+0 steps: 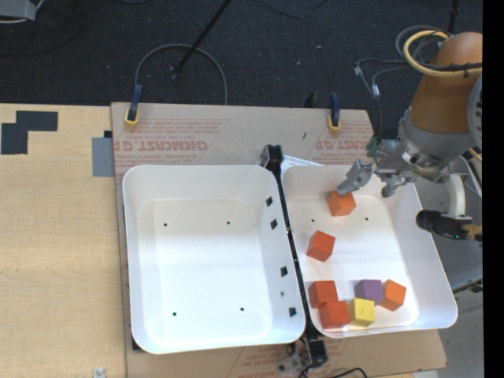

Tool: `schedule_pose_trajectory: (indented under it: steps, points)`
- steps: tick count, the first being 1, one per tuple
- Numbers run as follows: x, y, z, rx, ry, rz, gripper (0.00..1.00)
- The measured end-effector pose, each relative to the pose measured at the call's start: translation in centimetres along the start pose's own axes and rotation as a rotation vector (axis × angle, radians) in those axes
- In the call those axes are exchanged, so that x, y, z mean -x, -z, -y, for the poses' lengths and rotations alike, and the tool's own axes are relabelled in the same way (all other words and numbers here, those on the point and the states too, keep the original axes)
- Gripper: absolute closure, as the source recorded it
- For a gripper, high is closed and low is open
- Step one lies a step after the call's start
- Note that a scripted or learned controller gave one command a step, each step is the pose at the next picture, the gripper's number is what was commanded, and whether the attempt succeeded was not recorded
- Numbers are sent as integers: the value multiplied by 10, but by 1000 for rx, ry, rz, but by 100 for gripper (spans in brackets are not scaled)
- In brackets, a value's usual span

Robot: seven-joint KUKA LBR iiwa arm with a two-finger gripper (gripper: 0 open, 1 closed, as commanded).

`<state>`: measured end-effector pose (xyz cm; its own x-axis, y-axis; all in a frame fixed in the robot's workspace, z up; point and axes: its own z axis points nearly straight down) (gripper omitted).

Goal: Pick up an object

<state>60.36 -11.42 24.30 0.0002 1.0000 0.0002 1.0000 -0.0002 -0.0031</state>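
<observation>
Dark floor with trailing cables lies at the far side of my bench, and a cardboard sheet (236,136) clamped at its far edge sits under two white bins. From my seat I see the left bin (150,203) bare and the right bin (425,266) holding all the blocks.

My gripper (370,178) hangs over the far part of the right bin, its fingers spread and holding nothing. One finger tip (350,183) appears just above the far orange block (341,203), though I cannot tell whether it touches. A second orange-red block (320,245) lies nearer the middle of the bin, well apart from a cluster at the near edge: two red blocks (327,302), a purple one (368,290), a yellow one (364,311) and an orange one (394,294), packed close together.

I judge this to be the approach step, with the far orange block as the target. Next I'd want the fingers to straddle that block squarely, descend, then close. It sits alone, so nothing crowds the grasp, but the offset to its right could nudge it aside.
</observation>
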Motion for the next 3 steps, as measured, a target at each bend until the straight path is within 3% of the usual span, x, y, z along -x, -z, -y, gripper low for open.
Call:
schedule_pose_trajectory:
  steps: [1, 3]
  points:
    - [0, 1, 0, 2, 0, 0, 0]
    - [-2, -105, 18, -3, 0, -1, 0]
